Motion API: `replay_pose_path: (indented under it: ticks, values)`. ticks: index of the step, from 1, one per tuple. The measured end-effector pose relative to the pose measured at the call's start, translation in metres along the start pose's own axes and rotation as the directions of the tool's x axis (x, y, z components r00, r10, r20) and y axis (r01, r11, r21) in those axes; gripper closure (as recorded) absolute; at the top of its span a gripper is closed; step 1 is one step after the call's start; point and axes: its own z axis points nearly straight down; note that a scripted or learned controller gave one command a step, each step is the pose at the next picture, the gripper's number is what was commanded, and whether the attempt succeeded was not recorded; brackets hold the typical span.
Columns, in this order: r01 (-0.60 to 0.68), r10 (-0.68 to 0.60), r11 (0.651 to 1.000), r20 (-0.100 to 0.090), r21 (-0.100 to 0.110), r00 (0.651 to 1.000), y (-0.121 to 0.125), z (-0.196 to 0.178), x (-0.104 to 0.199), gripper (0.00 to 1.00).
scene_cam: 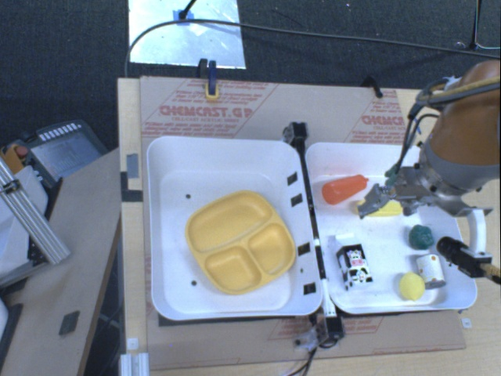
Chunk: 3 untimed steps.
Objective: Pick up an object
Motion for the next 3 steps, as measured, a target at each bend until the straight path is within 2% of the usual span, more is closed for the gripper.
replay_pose_path:
  ticks: [1,3]
  values:
    - [0.002,-0.002,1.000,0.001,-0.010,1.000,0.002,-0.005,0.000,0.00]
    - [0.000,0.000,1.000,0.001,-0.006,1.000,0.005,0.080,0.001,0.00]
